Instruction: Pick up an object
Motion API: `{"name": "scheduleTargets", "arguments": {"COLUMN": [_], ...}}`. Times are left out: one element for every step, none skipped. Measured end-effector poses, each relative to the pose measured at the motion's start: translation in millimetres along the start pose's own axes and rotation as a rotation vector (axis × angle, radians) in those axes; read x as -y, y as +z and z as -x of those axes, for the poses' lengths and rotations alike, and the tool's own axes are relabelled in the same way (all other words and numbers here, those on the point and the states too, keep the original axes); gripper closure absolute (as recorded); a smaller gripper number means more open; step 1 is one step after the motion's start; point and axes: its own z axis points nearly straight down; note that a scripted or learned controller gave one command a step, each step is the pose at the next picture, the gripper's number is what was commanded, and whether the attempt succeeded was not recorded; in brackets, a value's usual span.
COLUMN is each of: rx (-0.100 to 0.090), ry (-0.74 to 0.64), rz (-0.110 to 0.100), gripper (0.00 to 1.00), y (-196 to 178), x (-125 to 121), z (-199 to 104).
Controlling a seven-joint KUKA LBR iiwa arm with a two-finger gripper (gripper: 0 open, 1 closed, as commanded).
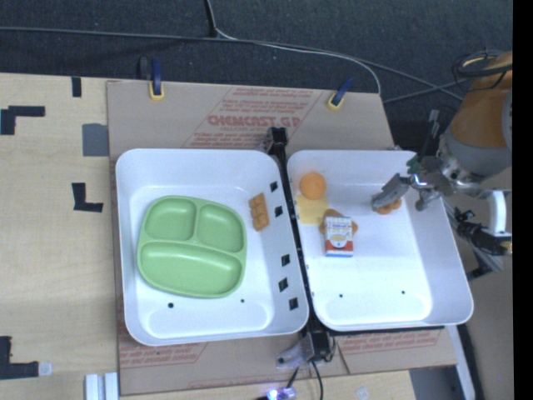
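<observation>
My gripper [405, 200] hangs over the upper right part of the right bin [416, 298], its two fingers spread apart and nothing between them. A small brown food piece [386, 208] lies just under the left finger [388, 196]. Further left in this bin are an orange ball [312, 185], a pale yellow piece [309, 212] below it, and a small red and white carton [338, 237] with a brown bit behind it. The left bin [208, 323] holds a green divided plate [193, 247] and an orange-brown waffle-like piece [260, 212].
The bins meet along a black-clipped divider [287, 248]. They sit on a cardboard sheet [250, 119] held by clamps at the back. A cable [275, 48] runs across the dark floor behind. The arm's orange band [483, 115] stands by the right bin's far right corner.
</observation>
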Motion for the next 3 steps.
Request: {"name": "scheduleTargets", "arguments": {"rx": [-0.001,0.002,0.001], "ry": [0.0,0.0,-0.002], "rz": [-0.002,0.006,0.012], "gripper": [0.0,0.0,1.0], "y": [64,96,82], "x": [7,6,4], "z": [-2,-2,-3]}}
